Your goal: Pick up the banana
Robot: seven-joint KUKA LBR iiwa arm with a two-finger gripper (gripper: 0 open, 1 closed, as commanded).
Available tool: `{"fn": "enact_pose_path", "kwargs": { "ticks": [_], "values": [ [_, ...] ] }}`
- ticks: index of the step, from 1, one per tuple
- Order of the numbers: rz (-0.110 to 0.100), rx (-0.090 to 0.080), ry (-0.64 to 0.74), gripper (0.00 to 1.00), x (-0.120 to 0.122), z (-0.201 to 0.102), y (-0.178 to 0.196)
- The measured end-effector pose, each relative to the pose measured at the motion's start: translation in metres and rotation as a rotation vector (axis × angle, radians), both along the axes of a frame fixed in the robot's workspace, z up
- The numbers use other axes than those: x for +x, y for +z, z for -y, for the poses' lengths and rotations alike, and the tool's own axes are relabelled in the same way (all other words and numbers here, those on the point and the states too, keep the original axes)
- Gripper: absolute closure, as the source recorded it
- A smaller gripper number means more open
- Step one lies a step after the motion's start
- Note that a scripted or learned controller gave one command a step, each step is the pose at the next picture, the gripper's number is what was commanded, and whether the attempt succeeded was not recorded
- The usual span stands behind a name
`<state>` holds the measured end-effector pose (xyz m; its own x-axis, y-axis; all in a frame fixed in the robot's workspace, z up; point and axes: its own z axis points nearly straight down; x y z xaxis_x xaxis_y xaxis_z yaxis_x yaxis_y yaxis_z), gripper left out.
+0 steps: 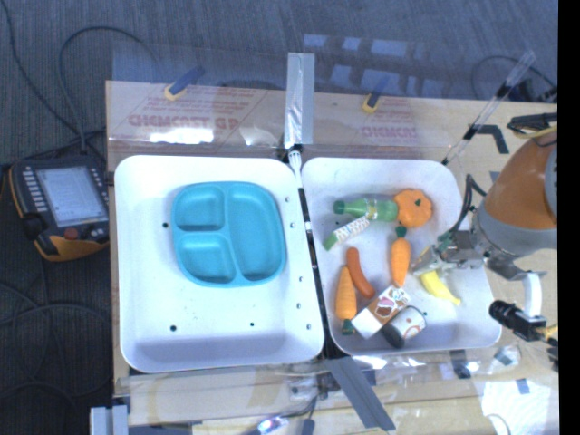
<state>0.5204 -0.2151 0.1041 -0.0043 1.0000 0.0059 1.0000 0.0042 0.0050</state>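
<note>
- hand at right side of frame, inside the right bin, low over its right part; arm comes in from the right edge, orange band above the wrist
- whether the hand is apart or together: cannot tell, the metal parts blur together at this angle
- banana lies just below the hand, lower right area of the right bin, small, yellow, flat on the bin floor; nothing visibly clamped on it
- judged step: approach or descent onto the banana, grasp not made yet
- next move likely calls for lining up across the banana's short width, going down to the bin floor, then closing; the bin wall is near on the right, so little room there
- just left of the hand: upright orange carrot; above left, orange fruit touching a green bottle
- further left in the same bin: red sausage-like piece, second carrot, both near the bin's left wall
- bottom of the right bin: small carton and a cup-like item, close to the banana, could get bumped
- left bin in the middle left of frame holds a blue divided tray
- both bins sit on the table; pendant device on the floor at far left
</note>
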Motion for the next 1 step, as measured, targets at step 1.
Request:
{"fn": "enact_pose_path", "kwargs": {
  "ticks": [1],
  "values": [
    [-0.008, -0.006, -0.031, 1.00, -0.0142, -0.0354, 0.0828]
  ]
}}
